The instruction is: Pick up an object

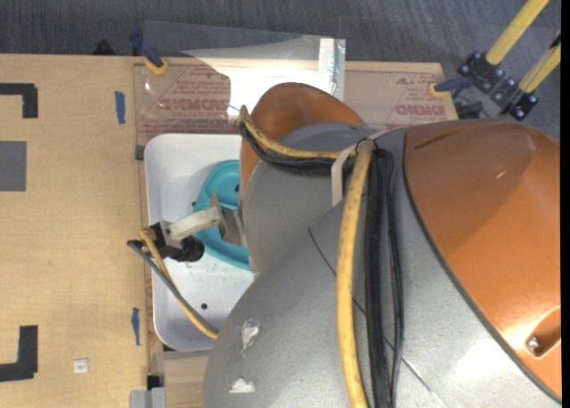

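Observation:
A teal object (221, 191) lies in the white bin (169, 161), toward the bin's middle, and its lower part curves out again below the wrist. My gripper (231, 224) is low in this bin, right over the teal object. The grey and orange arm (374, 264) reaches in from the right and covers most of the gripper and the right part of the bin. Whether the teal object is held is hidden from me.
A tan board (71, 219) with black marks and blue tape strips borders the bin on the left. A clear plastic sheet (240, 63) stands behind the bin. Yellow poles with black clamps (503, 68) are at the top right. A small dark speck (203, 306) lies on the bin floor.

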`<state>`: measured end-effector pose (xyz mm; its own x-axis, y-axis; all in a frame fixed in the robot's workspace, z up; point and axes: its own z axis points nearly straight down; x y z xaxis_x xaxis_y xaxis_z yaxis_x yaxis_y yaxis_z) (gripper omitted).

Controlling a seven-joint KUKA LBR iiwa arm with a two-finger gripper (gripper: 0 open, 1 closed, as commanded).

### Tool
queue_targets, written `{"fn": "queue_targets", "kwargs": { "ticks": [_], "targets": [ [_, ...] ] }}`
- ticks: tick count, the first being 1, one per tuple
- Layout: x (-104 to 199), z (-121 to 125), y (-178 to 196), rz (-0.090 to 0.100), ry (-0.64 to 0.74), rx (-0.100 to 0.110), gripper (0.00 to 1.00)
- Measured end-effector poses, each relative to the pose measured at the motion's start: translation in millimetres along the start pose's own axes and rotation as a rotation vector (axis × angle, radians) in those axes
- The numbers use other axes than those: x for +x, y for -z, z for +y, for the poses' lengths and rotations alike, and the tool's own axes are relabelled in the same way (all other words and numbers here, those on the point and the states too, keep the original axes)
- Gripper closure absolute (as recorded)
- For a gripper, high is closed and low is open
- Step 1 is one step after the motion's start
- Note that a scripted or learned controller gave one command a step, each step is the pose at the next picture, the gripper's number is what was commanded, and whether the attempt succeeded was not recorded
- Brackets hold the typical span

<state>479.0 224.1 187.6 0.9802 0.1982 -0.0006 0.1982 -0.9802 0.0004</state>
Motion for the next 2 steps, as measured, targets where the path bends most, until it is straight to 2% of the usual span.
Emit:
{"fn": "queue_targets", "kwargs": {
  "ticks": [1,2],
  "targets": [
    [0.5,-1.4,65.4,0.001,0.265,0.001,1.00],
    [-0.4,-0.1,17.9,-0.003,0.037,0.000,1.00]
  ]
}}
